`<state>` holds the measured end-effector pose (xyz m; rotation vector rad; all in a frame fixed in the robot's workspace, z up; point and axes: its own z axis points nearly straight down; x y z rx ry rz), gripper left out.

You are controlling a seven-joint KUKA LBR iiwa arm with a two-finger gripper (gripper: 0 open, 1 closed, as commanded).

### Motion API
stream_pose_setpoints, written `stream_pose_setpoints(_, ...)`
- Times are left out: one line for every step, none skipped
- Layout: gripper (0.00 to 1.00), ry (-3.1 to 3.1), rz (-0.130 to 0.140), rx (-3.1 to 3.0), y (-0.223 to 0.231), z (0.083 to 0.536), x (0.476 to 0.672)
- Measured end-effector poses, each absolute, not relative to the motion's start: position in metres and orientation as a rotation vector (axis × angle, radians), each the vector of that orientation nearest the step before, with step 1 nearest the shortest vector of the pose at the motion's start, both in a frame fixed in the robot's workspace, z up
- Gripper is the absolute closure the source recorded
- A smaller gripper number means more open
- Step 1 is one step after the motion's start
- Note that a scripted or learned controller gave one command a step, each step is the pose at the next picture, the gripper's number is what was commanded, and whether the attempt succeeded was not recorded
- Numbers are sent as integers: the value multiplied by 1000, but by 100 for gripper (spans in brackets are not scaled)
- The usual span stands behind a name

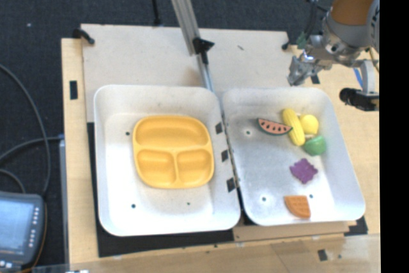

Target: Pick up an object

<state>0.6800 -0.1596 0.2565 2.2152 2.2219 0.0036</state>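
The right bin (268,201) holds several toy foods: a watermelon slice (273,126), a yellow banana (293,126), a yellow round fruit (310,123), a green piece (315,146), a purple piece (303,170) and an orange wedge (298,206). My gripper (298,75) hangs above the bin's far right rim, beyond the fruit cluster, with nothing visible between its fingers. Whether the fingers are parted is too small to tell.
The left bin (115,201) carries a yellow divided plate (172,150). A slanted aluminium post (182,3) rises from behind the gap between the bins. The wooden bench (140,54) extends behind both bins. A screen (19,227) sits at the lower left.
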Motion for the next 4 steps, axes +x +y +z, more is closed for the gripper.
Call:
stream_pose_setpoints(100, 2229, 2, 2214, -100, 261, 674)
stream_pose_setpoints(100, 2230, 2, 2214, -41, 266, 661)
stream_pose_setpoints(100, 2229, 0, 2215, 6, 266, 644)
stream_pose_setpoints(100, 2231, -1, 2215, 62, 252, 644)
